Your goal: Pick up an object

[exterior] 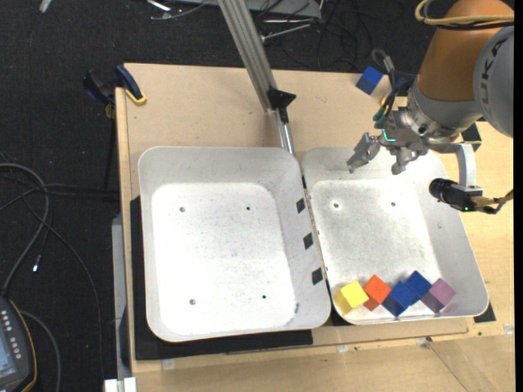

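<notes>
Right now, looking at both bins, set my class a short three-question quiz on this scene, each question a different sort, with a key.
1. True or false: the small yellow cube lies in the right-hand shallow white bin.
2. Which block sits between the orange cube and the purple cube? A) green B) dark blue C) red
3. Fill in: the two-finger gripper hangs above the right bin's ____ end, away from the blocks.

Key: 1 true; 2 B, the dark blue cube; 3 far.

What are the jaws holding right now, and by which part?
Nothing. The gripper hangs open over the right bin's far end; the blocks, like the orange block, lie at its near edge.
</notes>
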